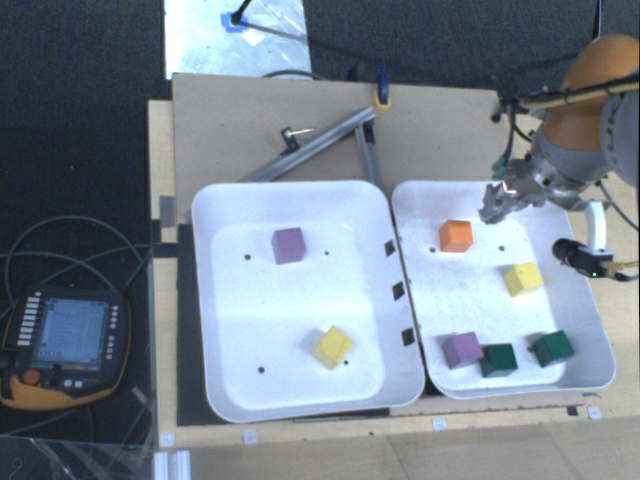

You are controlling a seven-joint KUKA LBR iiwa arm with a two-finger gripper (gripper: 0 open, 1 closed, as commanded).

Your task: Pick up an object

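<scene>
Orange cube (pixel 455 236) lies just beside hand (pixel 495 208).

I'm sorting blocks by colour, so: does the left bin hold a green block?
No. The left bin holds a purple block and a yellow block; both green blocks sit in the right bin.

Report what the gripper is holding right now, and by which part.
Nothing is seen held. The gripper hangs over the right bin, just right of the orange cube, which sits on the bin floor apart from it.
</scene>
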